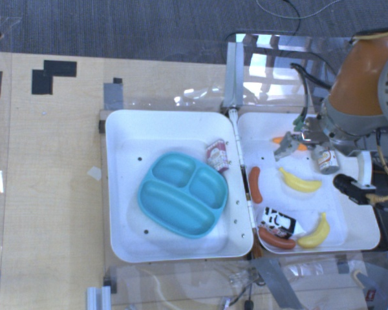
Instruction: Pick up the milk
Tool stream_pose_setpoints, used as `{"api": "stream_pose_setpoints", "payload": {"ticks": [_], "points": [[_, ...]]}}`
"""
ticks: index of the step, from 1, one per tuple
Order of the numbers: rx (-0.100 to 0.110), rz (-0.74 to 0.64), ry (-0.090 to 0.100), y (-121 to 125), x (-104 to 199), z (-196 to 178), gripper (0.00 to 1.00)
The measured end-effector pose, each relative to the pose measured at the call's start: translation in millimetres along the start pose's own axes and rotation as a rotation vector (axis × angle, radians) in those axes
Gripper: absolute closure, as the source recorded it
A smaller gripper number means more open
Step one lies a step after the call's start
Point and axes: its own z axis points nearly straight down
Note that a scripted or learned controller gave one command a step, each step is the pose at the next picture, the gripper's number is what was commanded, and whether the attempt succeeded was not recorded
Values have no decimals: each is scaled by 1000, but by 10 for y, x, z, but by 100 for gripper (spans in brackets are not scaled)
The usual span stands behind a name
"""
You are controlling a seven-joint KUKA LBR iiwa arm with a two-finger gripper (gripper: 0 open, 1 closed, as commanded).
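Jaws (296,142): poised over the upper middle of the right bin (368,237), pointing left and down; whether they are released or clenched cannot be told from this angle.
Beneath the jaws: an orange piece (302,144) lies partly hidden just below them.
Milk (276,221): a small black-and-white carton lying flat near the lower left corner of the right bin, well apart from the jaws, below them and slightly left.
Around the milk: a red sausage (275,239) touches its lower edge; a banana (314,234) lies just to its right.
Other items in right bin: a second banana (299,181) sits between the jaws and the milk; another red sausage (255,185) lies upright along the left wall; a small can (325,159) rests tilted just beside the wrist.
Arm (368,76): enters from the right, orange band high over the bin's upper right corner, grey wrist bent down and leftward.
Left bin (123,173): holds a blue divided plate (183,194) and a small reddish packet (217,155) by the right wall.
Counter (45,173): light wood, carrying both bins side by side.
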Motion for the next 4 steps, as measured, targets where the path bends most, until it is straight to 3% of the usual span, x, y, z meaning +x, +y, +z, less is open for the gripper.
{"api": "stream_pose_setpoints", "payload": {"ticks": [1,2,3,4], "points": [[2,187,-1,-386,-513,829,0],[1,-39,1,-841,17,591,0],[-3,-194,-1,-831,-330,881,0],[-8,-351,-4,-816,-50,1198,0]]}}
